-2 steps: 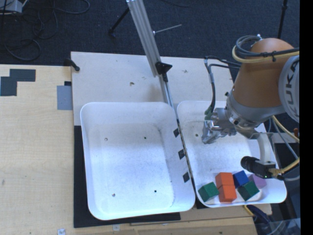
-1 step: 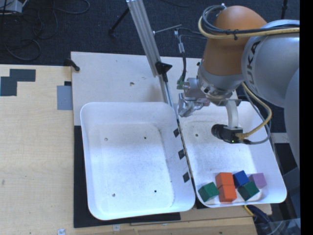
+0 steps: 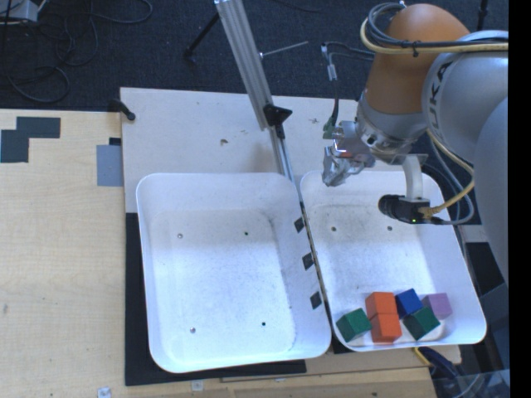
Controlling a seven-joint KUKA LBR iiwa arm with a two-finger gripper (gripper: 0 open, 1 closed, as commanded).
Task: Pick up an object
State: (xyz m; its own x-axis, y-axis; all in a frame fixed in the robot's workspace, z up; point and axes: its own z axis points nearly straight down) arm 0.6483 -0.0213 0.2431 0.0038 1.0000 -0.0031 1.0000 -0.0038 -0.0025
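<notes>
Several small blocks lie clustered in the near right corner of the right bin (image 3: 465,272): a green one (image 3: 353,323), an orange one (image 3: 383,315), a blue one (image 3: 407,302), a dark green one (image 3: 421,322) and a purple one (image 3: 439,305). My gripper (image 3: 338,171) hangs over the far left corner of that bin, well away from the blocks, and nothing shows in it.
The left bin (image 3: 153,247) adjoins the right one along a divider with black clips (image 3: 307,259). A slanted aluminium post (image 3: 249,65) rises behind the bins. A black sensor and cables (image 3: 406,207) hang beside the wrist over the right bin's far edge.
</notes>
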